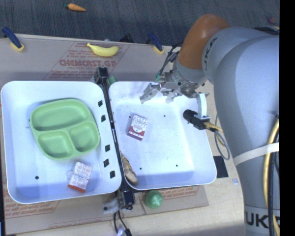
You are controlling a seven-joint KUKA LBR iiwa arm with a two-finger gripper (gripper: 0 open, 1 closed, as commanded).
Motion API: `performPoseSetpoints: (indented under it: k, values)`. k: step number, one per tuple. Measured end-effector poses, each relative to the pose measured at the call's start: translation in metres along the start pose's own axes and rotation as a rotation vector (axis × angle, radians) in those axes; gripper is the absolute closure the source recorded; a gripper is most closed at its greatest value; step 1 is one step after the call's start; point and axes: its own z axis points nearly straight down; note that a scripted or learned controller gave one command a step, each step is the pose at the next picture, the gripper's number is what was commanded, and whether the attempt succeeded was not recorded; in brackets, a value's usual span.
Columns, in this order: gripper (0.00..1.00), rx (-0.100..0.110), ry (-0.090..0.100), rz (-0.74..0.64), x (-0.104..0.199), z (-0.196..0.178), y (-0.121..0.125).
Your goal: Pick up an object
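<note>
Gripper (160, 93) hovered spread and empty over right bin (187, 168) (approach step); next move likely needs descent toward small carton (137, 126).

Grey arm (236, 82) reaches in, fingers (148, 93) apparently spread, holding nothing.

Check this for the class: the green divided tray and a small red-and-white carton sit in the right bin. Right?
Not quite. The camera view shows the green divided tray and a small red-and-white carton in the left bin, not the right.
</note>
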Motion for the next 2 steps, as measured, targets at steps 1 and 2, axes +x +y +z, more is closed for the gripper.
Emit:
performPoseSetpoints:
  k: [1,2]
  values:
    - [0.00,-0.007,-0.001,-0.003,0.013,-0.115,0.001]
    - [0.00,-0.003,-0.001,0.001,-0.044,-0.108,0.000]
